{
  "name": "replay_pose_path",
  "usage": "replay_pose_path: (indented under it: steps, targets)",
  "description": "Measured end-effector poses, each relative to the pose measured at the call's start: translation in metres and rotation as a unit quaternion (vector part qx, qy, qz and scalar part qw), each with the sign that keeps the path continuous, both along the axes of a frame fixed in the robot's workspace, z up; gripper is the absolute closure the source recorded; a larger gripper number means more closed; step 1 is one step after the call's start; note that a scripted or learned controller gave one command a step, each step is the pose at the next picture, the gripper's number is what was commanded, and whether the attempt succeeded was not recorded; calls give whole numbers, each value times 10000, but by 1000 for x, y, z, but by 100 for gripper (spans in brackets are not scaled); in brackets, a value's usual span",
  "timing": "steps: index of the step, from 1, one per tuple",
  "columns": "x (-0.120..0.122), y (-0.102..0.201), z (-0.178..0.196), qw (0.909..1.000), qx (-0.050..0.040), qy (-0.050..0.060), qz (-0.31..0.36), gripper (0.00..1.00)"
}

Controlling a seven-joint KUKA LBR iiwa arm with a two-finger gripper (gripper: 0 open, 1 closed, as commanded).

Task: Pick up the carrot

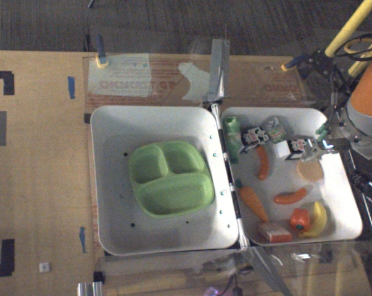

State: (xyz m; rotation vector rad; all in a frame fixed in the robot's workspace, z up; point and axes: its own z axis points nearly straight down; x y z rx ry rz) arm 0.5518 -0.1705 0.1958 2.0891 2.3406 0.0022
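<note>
Orange carrot (253, 203) in right bin (352, 217), green tray (171, 179) in left bin (108, 165)

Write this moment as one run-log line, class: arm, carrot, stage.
arm: gripper over right bin, upper right | carrot: lying at bin's lower left, untouched | divided green plate: in left bin | stage: not yet picked

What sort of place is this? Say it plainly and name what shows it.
Probably a robot lab test bench, not a kitchen: two white bins on a taped brown bench, toy food such as the carrot and banana, and a robot arm reaching in.
</note>
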Motion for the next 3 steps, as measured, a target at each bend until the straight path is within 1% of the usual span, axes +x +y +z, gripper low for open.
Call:
replay_pose_path:
  steps: [1, 2, 3]
  targets:
    - [0, 0, 0, 10000, 1, 1, -3, 0]
    - [-9, -45, -100, 9950, 21, -3, 994, 0]
    - [26, -43, -109, 9682, -15, -10, 2502, 0]
